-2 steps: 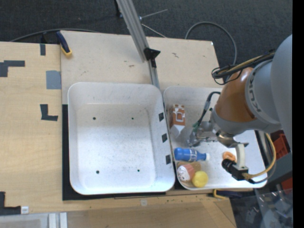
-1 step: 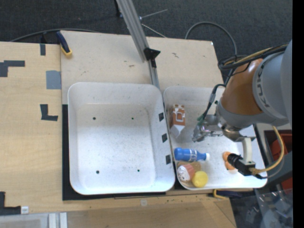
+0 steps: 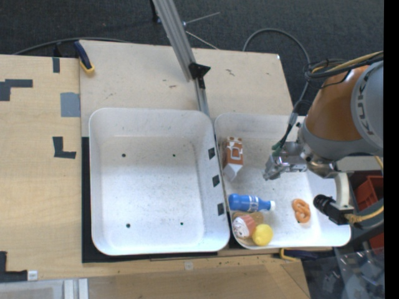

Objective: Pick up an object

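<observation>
One gripper point(image 3: 272, 170): hung over the right bin point(image 3: 262, 124); grip state unclear.
Carton point(image 3: 234, 156): lay just left of it.
Pretzel point(image 3: 301, 210): near, below-right.

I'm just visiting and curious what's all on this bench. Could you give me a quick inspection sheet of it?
Surface: wooden bench bearing left bin and right bin.
Job's things: in the right bin, carton, blue bottle, yellow ball beside a cup, orange pretzel.
Clutter: grey tape patches on the bench.
Grippers: gripper over the right bin, holding nothing seen.
Cables: black cable on the floor behind.
Surroundings: dark carpet, metal pole.
</observation>
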